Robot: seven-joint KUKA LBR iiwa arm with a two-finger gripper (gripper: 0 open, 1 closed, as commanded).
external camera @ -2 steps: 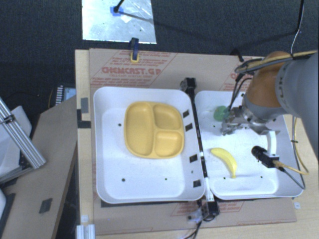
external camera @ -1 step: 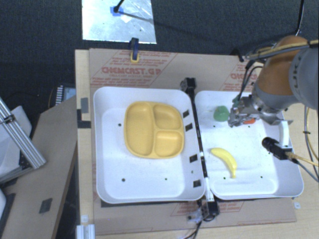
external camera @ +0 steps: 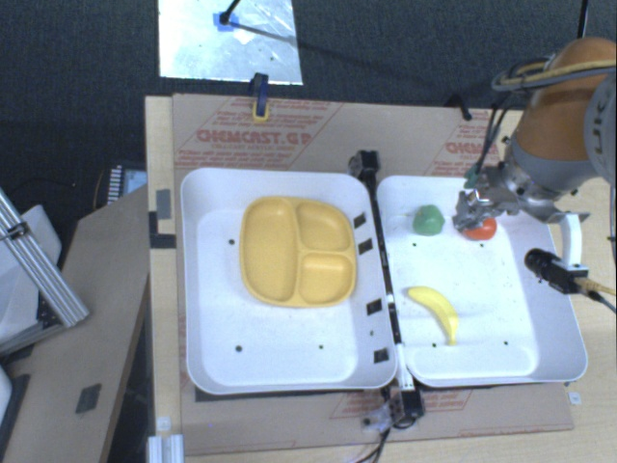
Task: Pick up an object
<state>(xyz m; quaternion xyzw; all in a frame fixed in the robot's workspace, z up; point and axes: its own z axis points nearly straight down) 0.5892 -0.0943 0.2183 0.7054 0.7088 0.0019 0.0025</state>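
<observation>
In the right bin my gripper reaches down at the far side, right over a small red-orange object that pokes out beneath its fingers. Whether the fingers hold it is hidden. A green round object lies just left of the gripper. A yellow banana rests nearer the front of the same bin.
The left bin carries a yellow divided plate with three compartments. A black divider strip runs between the two bins. Cardboard lies under both bins, and a shiny sheet sits at the back.
</observation>
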